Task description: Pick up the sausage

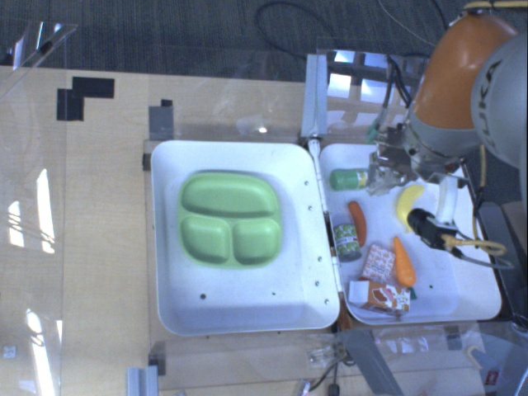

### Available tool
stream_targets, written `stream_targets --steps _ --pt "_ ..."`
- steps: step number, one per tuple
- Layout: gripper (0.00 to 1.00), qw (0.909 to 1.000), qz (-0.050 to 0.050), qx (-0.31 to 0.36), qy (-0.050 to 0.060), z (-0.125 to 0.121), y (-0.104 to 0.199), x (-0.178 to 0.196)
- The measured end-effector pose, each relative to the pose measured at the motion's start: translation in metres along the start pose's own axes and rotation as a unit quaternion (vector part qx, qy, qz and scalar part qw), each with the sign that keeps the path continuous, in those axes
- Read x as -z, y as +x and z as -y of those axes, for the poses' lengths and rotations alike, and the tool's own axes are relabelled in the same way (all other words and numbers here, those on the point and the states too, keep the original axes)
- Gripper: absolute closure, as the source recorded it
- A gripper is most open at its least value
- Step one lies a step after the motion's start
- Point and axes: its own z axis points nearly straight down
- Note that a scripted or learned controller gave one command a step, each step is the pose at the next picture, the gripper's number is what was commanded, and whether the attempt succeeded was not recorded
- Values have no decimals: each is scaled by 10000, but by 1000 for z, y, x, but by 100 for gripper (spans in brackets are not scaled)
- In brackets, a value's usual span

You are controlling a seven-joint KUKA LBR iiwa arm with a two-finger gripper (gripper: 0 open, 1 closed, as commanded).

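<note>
Pale wood-grain counter (82, 246), smooth white plastic bins (247, 316), matt green plastic sectioned tray (229, 218), glossy orange-red sausage (357, 218), printed cardboard carton (379, 264), shiny orange arm band (450, 64).

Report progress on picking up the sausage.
Done: the gripper is over the right bin, near its far end. In hand: nothing visible. Left: the sausage lies on the bin floor, nearer the camera than the gripper, beside the green bottle; reaching and lifting remain.

Bright, even overhead light; window glare on bench (33, 221); slight softness.
</note>
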Motion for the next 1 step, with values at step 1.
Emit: stream_targets --steps 1 --pt "100 10000 -2 76 20 40 -43 -77"
